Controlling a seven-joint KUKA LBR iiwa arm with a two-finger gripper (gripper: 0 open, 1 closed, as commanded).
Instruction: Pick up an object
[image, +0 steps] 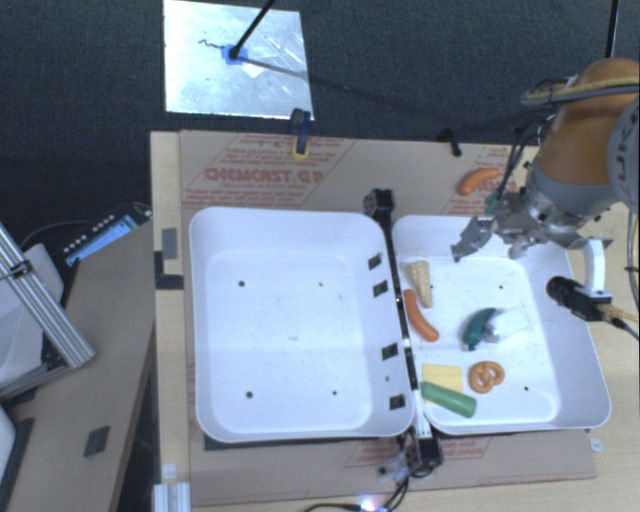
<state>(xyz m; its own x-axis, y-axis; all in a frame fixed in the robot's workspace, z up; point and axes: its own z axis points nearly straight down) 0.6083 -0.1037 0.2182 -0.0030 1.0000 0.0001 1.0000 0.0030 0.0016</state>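
Dark carpet surrounds a bench covered by a cardboard sheet (260, 170) printed with red lettering, on which two shallow white bins sit side by side. All the loose items lie in the right bin (570, 395). A teal and white toy (490, 325) rests near its middle, with a small brown pretzel (487, 376) just below it. Toward the bin's left wall lie a tan wedge (421, 282) and, just beneath it, an orange sausage-shaped piece (421, 315) set at a slant. Near the lower left corner a yellow block (443, 377) touches a green cylinder (448, 400) lying along its lower edge. Another orange sausage (477, 181) lies outside the bins on the cardboard, beyond the right bin's far rim.

The gripper (480, 238) hangs over the far part of the right bin, above bare white floor, well apart from the toy and from the wedge; nothing sits between its fingers, and whether the jaws are apart or together cannot be told from this angle. The arm's orange band (585, 125) shows above it at the view's right.

The left bin (290, 330) shows four small dark dots on its floor. A black hinge strip (397, 320) runs between the two bins. A reflective silver sheet (235, 58) lies on the carpet beyond the bench
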